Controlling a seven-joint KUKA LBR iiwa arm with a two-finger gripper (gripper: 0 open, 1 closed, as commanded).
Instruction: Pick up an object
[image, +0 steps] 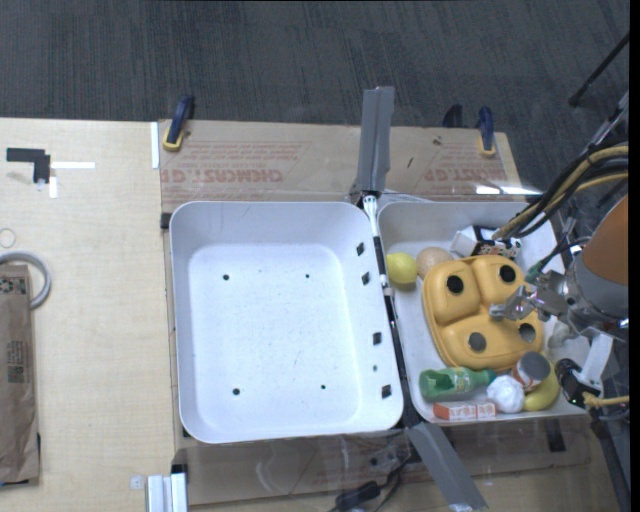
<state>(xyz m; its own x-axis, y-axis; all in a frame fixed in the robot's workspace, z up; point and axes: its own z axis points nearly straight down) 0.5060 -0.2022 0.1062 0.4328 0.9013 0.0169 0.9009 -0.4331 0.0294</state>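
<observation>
The two-finger gripper (520, 305) sits over the big yellow moulded plastic piece with dark holes (478, 312) in the right white bin (400, 330). Whether its fingers are parted or closed cannot be told. A green plastic bottle (452, 382) lies at six o'clock of the yellow piece.

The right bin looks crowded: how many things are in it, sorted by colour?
Yellow: 3, the big holed toy, lemon, banana
Green: 1, bottle
White: 1, ball
Tan: 1, round thing
Total: 6 that I can tell apart

Large yellow holed toy (478, 310), lying flat, right bin (400, 330)
</observation>
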